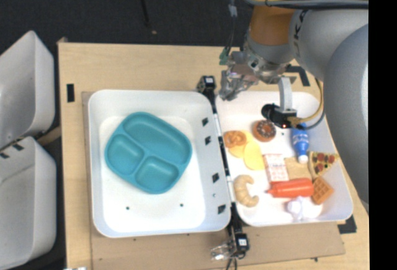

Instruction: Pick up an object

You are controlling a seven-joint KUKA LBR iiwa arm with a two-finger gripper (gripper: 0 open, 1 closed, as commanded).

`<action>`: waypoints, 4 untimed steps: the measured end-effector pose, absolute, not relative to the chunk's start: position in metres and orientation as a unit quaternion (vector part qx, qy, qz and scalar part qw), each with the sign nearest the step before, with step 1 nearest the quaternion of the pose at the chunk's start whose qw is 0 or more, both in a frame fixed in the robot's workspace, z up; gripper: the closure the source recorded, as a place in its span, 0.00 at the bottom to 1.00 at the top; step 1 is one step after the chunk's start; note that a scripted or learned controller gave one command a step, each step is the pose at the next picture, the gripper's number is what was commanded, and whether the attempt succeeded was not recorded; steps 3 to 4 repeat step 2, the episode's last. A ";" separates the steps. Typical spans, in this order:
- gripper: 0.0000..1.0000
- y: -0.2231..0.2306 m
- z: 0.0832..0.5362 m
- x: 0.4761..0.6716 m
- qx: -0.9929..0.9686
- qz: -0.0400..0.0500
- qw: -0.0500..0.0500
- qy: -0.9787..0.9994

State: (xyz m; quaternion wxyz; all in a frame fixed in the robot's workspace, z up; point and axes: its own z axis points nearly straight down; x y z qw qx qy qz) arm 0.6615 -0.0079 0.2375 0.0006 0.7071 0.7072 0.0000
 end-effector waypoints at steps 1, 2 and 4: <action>1.00 -0.006 0.234 0.667 0.706 0.000 0.001 0.708; 1.00 -0.006 0.247 0.668 0.706 0.000 0.000 0.708; 1.00 -0.006 0.247 0.668 0.706 0.000 0.000 0.708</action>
